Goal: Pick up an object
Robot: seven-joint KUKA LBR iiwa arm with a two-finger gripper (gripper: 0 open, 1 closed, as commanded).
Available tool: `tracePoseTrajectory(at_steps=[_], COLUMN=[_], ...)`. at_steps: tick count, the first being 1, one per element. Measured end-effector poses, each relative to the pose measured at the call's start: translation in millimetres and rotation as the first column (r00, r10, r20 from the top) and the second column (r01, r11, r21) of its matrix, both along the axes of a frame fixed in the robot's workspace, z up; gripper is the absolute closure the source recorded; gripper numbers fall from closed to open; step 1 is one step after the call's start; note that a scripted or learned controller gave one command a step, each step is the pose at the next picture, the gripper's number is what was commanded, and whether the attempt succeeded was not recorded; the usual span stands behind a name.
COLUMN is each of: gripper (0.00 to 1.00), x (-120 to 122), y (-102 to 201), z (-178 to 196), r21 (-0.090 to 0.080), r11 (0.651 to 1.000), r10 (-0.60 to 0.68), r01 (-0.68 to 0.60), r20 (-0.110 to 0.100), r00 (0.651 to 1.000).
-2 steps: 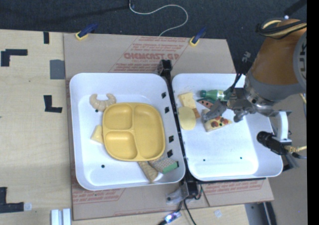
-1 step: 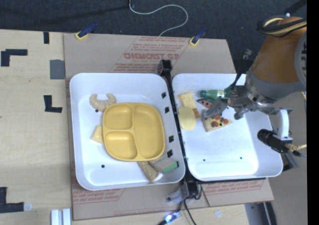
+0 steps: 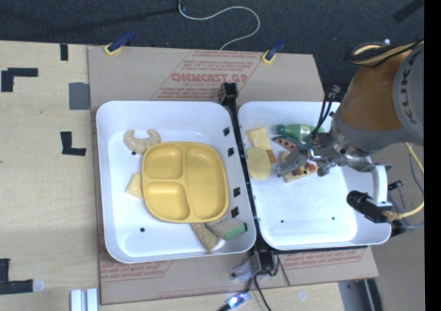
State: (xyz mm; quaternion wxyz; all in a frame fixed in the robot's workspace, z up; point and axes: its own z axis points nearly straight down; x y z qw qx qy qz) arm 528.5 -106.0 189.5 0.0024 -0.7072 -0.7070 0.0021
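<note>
My gripper (image 3: pixel 293 163) hangs low in the left half of the right bin (image 3: pixel 317 223), over a cluster of small things. A pale yellow round piece (image 3: pixel 259 163) lies just left of it and a yellow square piece (image 3: pixel 259 138) up and to the left. A green bottle (image 3: pixel 295 130) lies on its side just behind it. A small red and brown item (image 3: pixel 300 174) sits right below the gripper, partly hidden by it. I cannot see anything held.
The left bin (image 3: pixel 110 165) holds a yellow divided plate (image 3: pixel 185 181), a tan croissant-shaped toy (image 3: pixel 141 140), a yellow wedge (image 3: pixel 134 185) and a tan item with a green part (image 3: pixel 219 232) near the front. The arm's orange band (image 3: pixel 372 99) overhangs the right bin's right side.
</note>
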Motion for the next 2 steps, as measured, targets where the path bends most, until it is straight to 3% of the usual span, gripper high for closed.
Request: tracePoseTrajectory(at_steps=[2], gripper=[0.0], x=[-10.7], y=[6.1], z=[-107.3], r21=[-0.001], r11=[1.0], r10=[0.001], r01=[-0.001], r20=[0.005], r00=[1.0])
